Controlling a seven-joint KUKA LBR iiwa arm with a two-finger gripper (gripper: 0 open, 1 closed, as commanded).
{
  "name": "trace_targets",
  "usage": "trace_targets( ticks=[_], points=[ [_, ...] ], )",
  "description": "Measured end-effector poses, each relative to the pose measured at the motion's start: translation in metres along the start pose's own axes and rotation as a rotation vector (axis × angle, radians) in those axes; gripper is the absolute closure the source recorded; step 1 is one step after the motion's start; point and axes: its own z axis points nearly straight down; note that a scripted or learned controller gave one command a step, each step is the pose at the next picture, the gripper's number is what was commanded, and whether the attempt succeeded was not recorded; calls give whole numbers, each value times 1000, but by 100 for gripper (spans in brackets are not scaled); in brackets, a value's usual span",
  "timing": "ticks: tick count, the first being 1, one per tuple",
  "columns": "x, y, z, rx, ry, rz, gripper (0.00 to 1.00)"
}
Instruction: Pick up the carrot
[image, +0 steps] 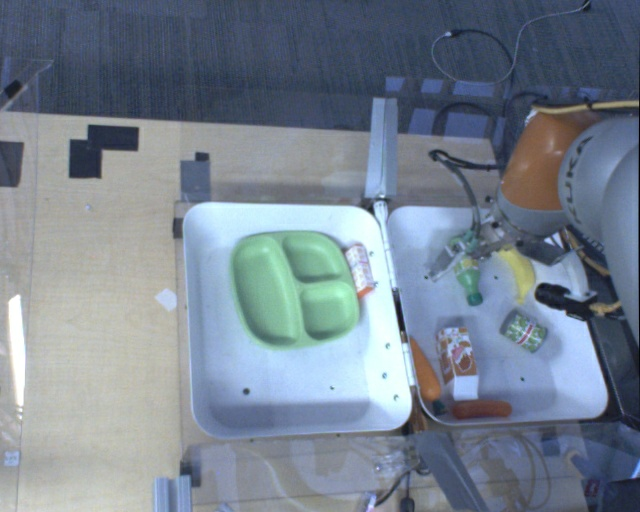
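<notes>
Green tray (295, 288) in left bin (210, 400). Right of it: small packet (359, 268), juice carton (458, 360), sausage (481, 408), banana (518, 272), can (524, 331), poss. green bottle (470, 283).

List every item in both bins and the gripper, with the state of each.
Carrot: lying against the right bin's left wall, untouched.
Juice carton: lying flat beside the carrot.
Sausage: lying near the front wall.
Can: on its side.
Banana: lying flat.
Green bottle: lying under the gripper.
Gripper: low over the bottle.
Green tray: upright in the left bin.
Small packet: resting at the tray's right edge.
</notes>
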Motion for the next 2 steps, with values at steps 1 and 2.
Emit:
trace_targets(
  ticks=[1,2],
  points=[
    [105,61,-97,3,2,-156,0],
    [47,49,-133,3,1,-364,0]
  ],
)
